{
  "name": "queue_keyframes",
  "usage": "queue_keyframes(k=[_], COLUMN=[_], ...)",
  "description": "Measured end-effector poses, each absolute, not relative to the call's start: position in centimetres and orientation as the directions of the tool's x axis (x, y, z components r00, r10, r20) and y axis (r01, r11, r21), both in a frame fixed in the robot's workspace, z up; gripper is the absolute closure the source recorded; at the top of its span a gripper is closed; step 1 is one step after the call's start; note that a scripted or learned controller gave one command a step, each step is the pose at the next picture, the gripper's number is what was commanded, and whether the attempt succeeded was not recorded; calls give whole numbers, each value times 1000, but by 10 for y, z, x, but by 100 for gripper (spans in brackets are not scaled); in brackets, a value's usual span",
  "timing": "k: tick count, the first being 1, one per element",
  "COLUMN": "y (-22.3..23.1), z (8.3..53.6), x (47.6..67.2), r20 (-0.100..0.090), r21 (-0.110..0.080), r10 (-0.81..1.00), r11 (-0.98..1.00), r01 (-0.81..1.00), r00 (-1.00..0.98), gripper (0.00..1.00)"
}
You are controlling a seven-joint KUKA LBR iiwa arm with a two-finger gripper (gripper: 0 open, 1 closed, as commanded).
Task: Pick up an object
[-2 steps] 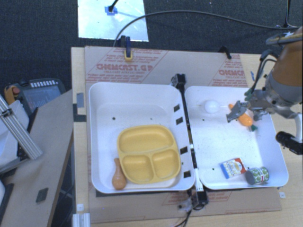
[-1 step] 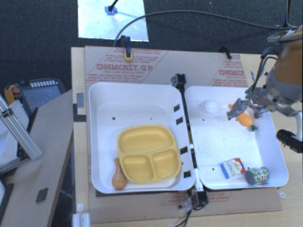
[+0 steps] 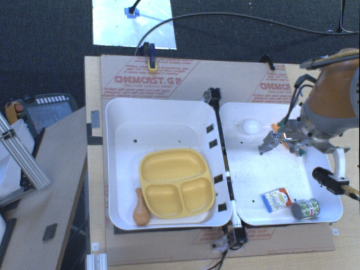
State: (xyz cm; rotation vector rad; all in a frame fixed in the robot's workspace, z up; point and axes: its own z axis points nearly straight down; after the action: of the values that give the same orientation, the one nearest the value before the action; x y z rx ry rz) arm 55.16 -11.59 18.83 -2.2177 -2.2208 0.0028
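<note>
Claw (image 3: 269,145) hovers over right bin (image 3: 247,207), grip state unclear, just beside white ball (image 3: 251,127). Small carton (image 3: 277,199) & can (image 3: 305,208) lie near bin's front edge.

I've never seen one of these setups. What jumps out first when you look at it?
The yellow tray, split into three compartments, sits in the left bin with a tan wooden spoon beside it. The grey and orange arm hangs over the right bin. A white ball lies near that bin's far edge; a small packet and a can lie near its front.
</note>
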Motion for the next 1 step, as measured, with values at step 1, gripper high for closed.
queue_keyframes(k=[1], y=[-125], z=[135], x=[557], r20=[0], r21=[-3], r10=[1000], r11=[1], r01=[1000], r00=[-1], gripper=[0])
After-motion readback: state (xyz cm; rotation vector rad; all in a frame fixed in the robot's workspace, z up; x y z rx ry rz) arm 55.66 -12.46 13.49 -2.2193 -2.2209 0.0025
